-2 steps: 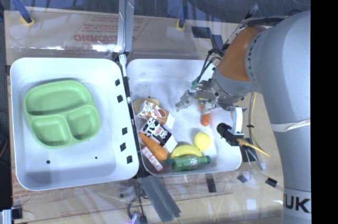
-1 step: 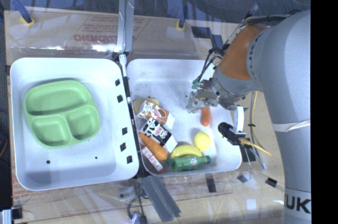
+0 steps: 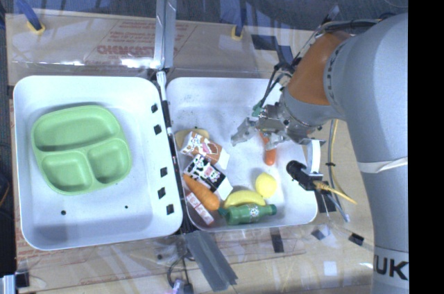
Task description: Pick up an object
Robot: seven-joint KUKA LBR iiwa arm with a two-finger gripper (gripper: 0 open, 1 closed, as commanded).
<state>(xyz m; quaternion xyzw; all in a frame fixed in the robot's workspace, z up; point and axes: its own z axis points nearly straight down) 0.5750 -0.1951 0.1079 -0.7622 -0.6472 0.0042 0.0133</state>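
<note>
Carrot-like orange piece (image 3: 269,151) sits upright in the right bin (image 3: 208,95), between the fingers of the gripper (image 3: 267,135), which close on its top. Lemon (image 3: 266,184), banana (image 3: 243,198) and green bottle (image 3: 248,213) lie nearer; green tray (image 3: 80,147) fills the left bin (image 3: 41,230).

divided plate (image 3: 80,147) in left bin (image 3: 41,230), lemon (image 3: 266,184) in right bin (image 3: 208,95)

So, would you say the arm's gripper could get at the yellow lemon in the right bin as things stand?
Probably yes. The lemon lies uncovered on the right bin floor, just below the gripper. The banana and green bottle crowd its lower side, but nothing lies over it.
</note>
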